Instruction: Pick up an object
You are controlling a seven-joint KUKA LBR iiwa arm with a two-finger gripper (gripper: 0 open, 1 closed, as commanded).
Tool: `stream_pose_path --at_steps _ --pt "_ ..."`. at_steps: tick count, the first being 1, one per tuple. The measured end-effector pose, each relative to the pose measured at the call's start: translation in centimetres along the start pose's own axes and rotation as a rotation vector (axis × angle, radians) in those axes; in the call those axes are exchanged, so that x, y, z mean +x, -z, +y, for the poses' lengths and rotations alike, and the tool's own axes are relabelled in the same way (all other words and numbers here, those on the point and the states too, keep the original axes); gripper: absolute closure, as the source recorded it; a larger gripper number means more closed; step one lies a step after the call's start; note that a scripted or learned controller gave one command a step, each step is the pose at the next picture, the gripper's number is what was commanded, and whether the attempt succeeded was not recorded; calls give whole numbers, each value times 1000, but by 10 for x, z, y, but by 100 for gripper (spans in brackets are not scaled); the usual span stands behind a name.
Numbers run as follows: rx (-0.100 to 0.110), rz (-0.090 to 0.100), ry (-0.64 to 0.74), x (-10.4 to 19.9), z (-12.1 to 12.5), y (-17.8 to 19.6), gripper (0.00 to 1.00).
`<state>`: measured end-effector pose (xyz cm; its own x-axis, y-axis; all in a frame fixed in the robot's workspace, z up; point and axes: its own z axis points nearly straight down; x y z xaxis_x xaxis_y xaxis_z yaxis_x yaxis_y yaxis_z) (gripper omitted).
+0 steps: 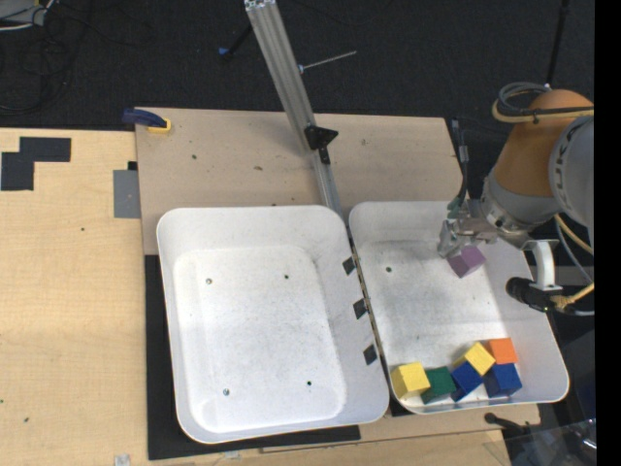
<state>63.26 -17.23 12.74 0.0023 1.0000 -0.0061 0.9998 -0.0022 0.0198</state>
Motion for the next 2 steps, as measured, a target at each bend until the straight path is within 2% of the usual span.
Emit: stream_pose_path --at_steps 1,2 --pt "16 5 3 1 2 64 100" --pt "18 5 4 0 3 94 100"
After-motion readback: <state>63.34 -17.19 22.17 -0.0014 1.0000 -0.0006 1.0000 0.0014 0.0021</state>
